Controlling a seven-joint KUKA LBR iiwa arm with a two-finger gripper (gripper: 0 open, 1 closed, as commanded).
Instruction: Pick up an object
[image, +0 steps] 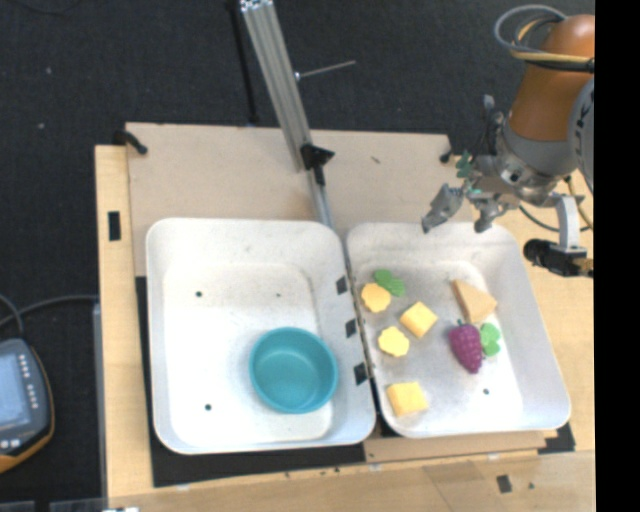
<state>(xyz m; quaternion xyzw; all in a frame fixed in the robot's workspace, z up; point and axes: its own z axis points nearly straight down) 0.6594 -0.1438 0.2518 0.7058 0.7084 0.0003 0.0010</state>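
Gripper hangs over the far rim of the right bin, jaws apart, nothing between them — the toys lie nearer in that bin: purple grapes, a wedge, yellow blocks, a green piece. A blue bowl sits in the left bin
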